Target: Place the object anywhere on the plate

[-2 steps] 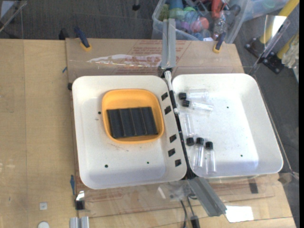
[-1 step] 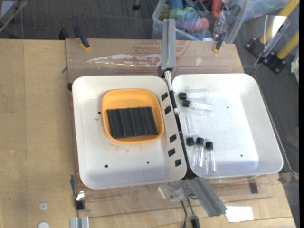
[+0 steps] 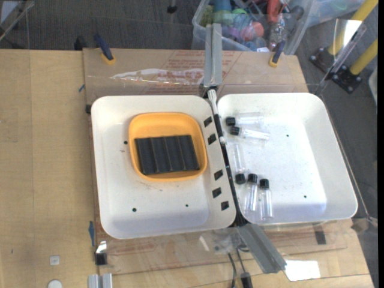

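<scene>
The orange plate [image 3: 168,145] waits in the left bin [image 3: 114,209]; 5 clear vials [image 3: 252,192] lie loose in the right bin [image 3: 300,161], none lifted yet.

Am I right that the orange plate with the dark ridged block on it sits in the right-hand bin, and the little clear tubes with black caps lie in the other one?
Not quite: the sides are swapped. The camera view shows the orange plate, with the dark ridged block on it, in the left-hand bin. The little clear tubes with black caps lie in the other one, the right-hand bin.
</scene>
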`<control>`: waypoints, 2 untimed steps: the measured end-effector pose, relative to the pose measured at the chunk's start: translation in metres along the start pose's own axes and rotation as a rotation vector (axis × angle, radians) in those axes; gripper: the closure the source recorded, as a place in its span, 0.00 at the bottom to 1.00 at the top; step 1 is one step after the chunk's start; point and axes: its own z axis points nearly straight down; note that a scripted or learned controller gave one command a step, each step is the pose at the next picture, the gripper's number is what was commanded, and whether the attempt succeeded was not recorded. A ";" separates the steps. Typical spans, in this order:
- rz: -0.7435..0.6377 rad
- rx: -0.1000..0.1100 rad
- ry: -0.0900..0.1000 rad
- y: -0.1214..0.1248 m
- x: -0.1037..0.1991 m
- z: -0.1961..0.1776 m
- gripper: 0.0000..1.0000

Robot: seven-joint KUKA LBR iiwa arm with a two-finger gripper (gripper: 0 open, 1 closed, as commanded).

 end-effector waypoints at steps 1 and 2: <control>-0.420 -0.002 0.001 0.010 0.016 0.000 1.00; -0.847 -0.005 0.001 0.027 0.047 0.001 1.00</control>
